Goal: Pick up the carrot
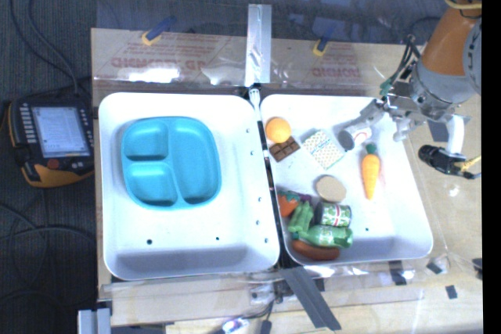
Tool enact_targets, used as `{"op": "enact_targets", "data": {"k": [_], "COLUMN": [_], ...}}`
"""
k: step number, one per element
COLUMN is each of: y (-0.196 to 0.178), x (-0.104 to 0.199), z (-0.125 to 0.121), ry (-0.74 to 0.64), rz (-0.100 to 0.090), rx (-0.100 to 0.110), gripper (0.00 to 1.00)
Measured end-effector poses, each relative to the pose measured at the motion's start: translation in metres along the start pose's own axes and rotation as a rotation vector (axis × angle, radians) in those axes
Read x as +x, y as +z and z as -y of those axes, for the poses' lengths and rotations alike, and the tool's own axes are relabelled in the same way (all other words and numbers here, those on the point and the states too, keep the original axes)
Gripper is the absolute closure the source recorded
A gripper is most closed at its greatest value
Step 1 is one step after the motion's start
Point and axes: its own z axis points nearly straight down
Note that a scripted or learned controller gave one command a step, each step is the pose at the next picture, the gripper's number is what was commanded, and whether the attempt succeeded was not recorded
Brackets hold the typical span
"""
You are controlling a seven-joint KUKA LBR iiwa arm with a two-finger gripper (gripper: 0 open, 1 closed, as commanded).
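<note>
Carrot (370, 173) lies just below gripper (354, 134), whose jaw state I cannot tell.

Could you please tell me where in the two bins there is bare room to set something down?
Bare floor borders the blue plate in the left bin, widest along the near wall. In the right bin, the near right corner below the carrot is free; around the green can it's crowded.

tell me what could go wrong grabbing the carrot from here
1. The carrot lies close to the right bin's far right wall, so a finger could hit the wall on descent.
2. The gripper hovers just above the carrot's green top; closing there may pinch only the tip and let it slip.
</note>
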Motion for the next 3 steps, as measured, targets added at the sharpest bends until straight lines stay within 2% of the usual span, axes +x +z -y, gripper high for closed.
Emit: {"op": "enact_targets", "data": {"k": [1,2,3], "y": [0.078,0.069,-0.041], "x": [-0.006,-0.004,0.038], "z": [0.018,0.017,-0.008], "ry": [-0.186,-0.187,-0.176], "rz": [-0.005,-0.008,-0.002], "rx": [-0.021,-0.021,-0.004], "gripper": [0.0,1.0,1.0]}}
